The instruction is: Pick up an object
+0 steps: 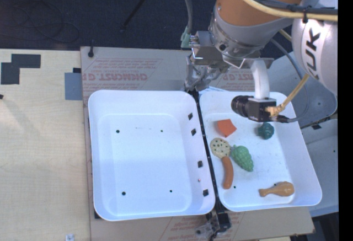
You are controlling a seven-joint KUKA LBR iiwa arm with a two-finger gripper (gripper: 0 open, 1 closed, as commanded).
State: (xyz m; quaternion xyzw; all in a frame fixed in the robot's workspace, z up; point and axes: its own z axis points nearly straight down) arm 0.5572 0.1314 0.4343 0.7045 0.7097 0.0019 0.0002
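Note:
The right bin (300, 140) holds several small things. An orange-red block (225, 127) lies near its left wall, and a dark green ball (266, 130) sits to the block's right. Below them are a round tan dotted disc (220, 148), a bumpy green piece (242, 158) and an orange sausage shape (227, 172). A tan drumstick (277, 189) rests near the front right corner. My gripper (197, 81) hangs over the back rim where the two bins meet, behind all of these things, with nothing seen in it.
The left bin (99, 124) stands beside the right one, its wall touching along the middle divider. A brown cardboard sheet (132, 69) lies under both bins. The arm's big orange and grey body (259, 8) looms over the back right.

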